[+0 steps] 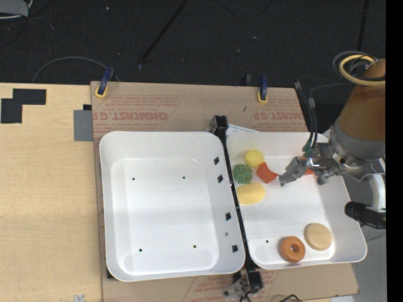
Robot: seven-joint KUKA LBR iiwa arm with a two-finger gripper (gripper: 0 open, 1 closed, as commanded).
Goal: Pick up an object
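Holding, your right bin [343, 247]: yellow ball [254, 158], green piece [242, 173], red piece [267, 173], lemon [251, 194], doughnut [292, 248], beige disc [318, 236]; gripper [296, 172] state indiscernible.

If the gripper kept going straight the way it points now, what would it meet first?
The gripper points toward the view's left and slightly down. The first thing in that line looks like the red piece, with the green bumpy piece and yellow lemon-like piece just beyond. Its height above the bin is unclear.

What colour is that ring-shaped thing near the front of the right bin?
Orange-brown, like a little doughnut; the overhead camera view shows it plainly.
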